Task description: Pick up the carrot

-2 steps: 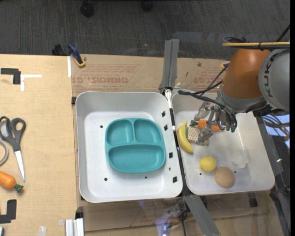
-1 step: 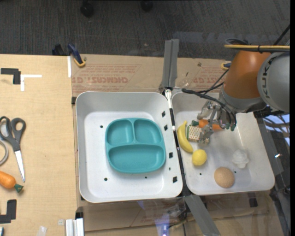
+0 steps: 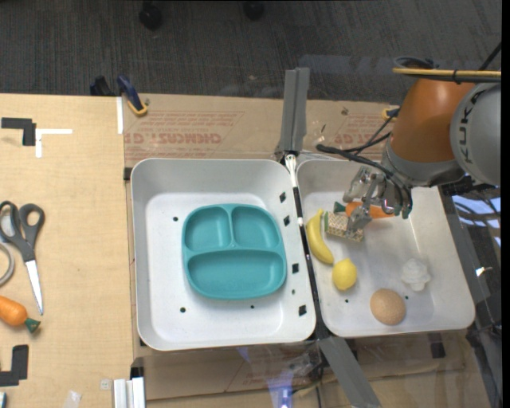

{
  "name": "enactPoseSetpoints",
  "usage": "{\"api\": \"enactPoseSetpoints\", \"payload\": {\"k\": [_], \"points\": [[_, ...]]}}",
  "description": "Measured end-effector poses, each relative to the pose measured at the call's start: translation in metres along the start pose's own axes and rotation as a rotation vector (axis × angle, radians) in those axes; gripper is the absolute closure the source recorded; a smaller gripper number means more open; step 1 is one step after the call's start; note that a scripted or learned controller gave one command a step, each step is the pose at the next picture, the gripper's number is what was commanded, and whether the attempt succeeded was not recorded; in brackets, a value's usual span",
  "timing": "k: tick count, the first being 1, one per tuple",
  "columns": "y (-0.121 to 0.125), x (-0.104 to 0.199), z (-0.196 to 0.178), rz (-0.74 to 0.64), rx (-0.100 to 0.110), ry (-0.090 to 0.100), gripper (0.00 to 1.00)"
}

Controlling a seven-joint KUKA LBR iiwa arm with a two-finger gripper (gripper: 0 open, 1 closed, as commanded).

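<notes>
Camera view: grey two-finger gripper (image 3: 368, 205) sits at a small orange carrot-like piece (image 3: 380, 212). Open or closed, I cannot tell. It should centre on the piece, then lift straight.

Pale wooden desk (image 3: 64, 199) at left; brown cardboard sheet (image 3: 199, 131) under the bins; dark grey carpeted floor (image 3: 199, 40) beyond, with chair castors (image 3: 150, 13) at the top edge.

claw fingers: the claw (image 3: 368, 205) is too cluttered to tell whether its fingers are apart or closed.
orange piece at claw: a small orange object (image 3: 355, 209) beside the tips, too small to identify.
grey-and-orange robot arm (image 3: 446, 127): cut off by the right edge.
metal ring (image 3: 5, 263): cut by the left edge.
</notes>
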State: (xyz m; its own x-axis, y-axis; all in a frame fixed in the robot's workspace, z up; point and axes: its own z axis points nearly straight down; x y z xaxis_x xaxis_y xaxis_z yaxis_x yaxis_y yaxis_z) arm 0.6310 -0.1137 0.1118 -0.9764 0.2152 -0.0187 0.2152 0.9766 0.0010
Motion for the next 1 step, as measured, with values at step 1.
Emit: {"api": "enactPoseSetpoints", "payload": {"k": [1], "points": [[0.0229,0.0464,-0.0817,0.096,0.002,0.015,1.00]]}}
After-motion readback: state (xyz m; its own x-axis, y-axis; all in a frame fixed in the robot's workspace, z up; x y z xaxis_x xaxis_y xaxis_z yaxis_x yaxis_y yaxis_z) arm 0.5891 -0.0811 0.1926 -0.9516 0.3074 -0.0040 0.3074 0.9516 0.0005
